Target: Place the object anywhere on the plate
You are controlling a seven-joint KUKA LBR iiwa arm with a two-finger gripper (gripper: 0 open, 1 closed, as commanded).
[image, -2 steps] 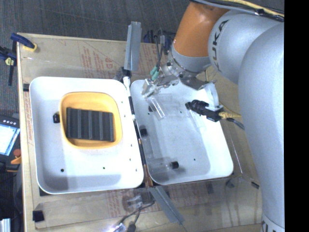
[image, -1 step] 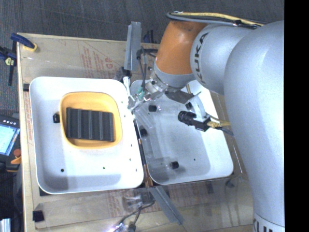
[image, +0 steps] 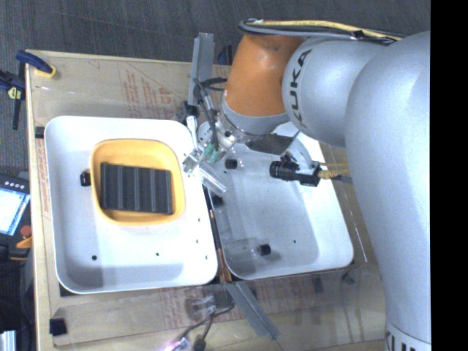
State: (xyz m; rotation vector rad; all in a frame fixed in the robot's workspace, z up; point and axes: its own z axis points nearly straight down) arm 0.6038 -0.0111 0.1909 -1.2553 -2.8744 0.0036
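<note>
Counter, two white bins: I am watching the gripper [image: 207, 154] hovering at the divide, grip state unreadable; plate [image: 139, 178] lying leftward.

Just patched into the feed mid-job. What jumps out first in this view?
The big grey arm with its orange band reaches in from the right, covering much of the right bin. In the left bin sits a yellow plate bearing a dark ridged block. The hand hovers between both bins.
</note>
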